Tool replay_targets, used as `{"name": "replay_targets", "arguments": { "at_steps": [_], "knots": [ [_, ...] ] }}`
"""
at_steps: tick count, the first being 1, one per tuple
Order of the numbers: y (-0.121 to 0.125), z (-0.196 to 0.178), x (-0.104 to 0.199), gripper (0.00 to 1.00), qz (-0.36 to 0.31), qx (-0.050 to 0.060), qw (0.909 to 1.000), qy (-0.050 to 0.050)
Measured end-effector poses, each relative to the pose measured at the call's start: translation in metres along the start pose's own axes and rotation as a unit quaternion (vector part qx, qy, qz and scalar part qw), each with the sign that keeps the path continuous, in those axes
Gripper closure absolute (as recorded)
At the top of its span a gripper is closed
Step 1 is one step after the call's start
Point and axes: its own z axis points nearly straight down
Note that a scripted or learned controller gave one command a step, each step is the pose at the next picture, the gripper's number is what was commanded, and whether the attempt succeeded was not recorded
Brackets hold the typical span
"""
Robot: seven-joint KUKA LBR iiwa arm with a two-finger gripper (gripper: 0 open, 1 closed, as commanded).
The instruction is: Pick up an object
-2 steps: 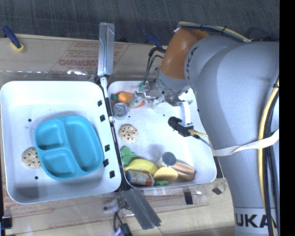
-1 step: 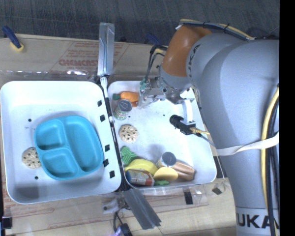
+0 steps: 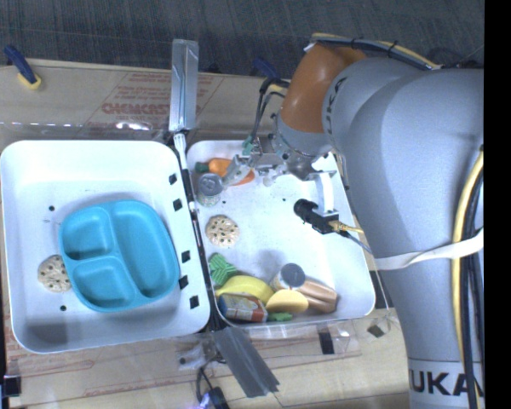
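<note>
A bench (image 3: 85, 100) lined with printed cardboard carries two shallow white bins side by side, and the grey arm (image 3: 409, 160) with its orange band reaches in from the right over the far end of the right bin (image 3: 264, 228). Its gripper (image 3: 254, 156) hangs low at that bin's back wall, just beside a small orange piece (image 3: 219, 166) and a grey can-like cylinder (image 3: 209, 185); the clutter of wrist and fittings hides the tips, so whether they are apart or together I cannot tell, and nothing is visibly held. The orange piece looks like a light, hard plastic toy, probably smooth and a little slippery, best pinched across its narrow middle; it lies tight against the wall, which leaves little room on one side. Further out, a cookie (image 3: 222, 231) lies flat mid-bin, thin and hard to get under. At the near end a yellow banana (image 3: 245, 289), a green piece (image 3: 221, 272), a tan cylinder (image 3: 317, 296) and a grey round piece (image 3: 291, 274) crowd together, touching. The left bin (image 3: 34, 177) holds a blue divided tray (image 3: 119, 252) with a second cookie (image 3: 54, 273) just beside it.
</note>
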Motion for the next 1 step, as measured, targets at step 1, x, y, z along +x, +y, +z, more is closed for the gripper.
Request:
{"name": "replay_targets", "arguments": {
  "at_steps": [1],
  "knots": [
    [-0.0047, 0.0119, -0.0637, 0.0, 0.045, 0.0, 0.999, -0.001]
  ]
}}
